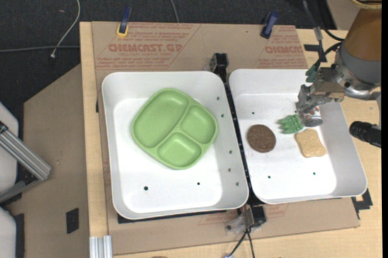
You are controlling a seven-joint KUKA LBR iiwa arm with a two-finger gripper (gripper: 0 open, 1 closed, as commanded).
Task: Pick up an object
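Note:
My gripper [308,114] hangs low in the right bin [273,184], near its back right part. Just left of and under its tips lies a small green toy [291,124]; whether it is touched I cannot tell. A tan biscuit-shaped piece [310,143] lies just in front of the gripper. A round brown cookie [261,137] sits to the left, near the bin's middle. A green divided plate [174,128] lies in the left bin [121,190].
The arm's grey wrist and orange band [364,45] come in from the upper right. A black clamp [219,62] sits between the bins at the back. Blue clips [125,19] hold the cardboard base.

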